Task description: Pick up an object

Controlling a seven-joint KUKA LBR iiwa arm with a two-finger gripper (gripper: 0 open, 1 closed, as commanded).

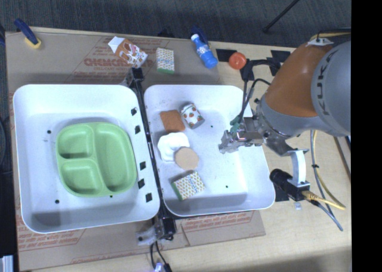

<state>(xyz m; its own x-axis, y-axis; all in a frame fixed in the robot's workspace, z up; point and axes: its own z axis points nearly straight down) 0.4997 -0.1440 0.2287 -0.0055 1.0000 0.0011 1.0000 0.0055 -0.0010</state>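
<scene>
My gripper (230, 144) hangs over the right side of the right bin (239, 199), with bare bin floor beneath it. To its left lie a brown square piece (172, 121), a small patterned ball-like object (191, 115), a white round object (172, 144), a tan disc (186, 158) and a green patterned packet (188, 185). The nearest of these, the tan disc, is well apart from the gripper. The arm's grey body with its orange band (301, 86) covers the bin's right rim.
The left bin (27, 104) holds a green divided tray (95, 158). Behind the bins on the cardboard lie a snack packet (127, 52), a small green box (165, 60), a blue bottle (204, 50) and an orange ball (237, 59). Cables trail at the right.
</scene>
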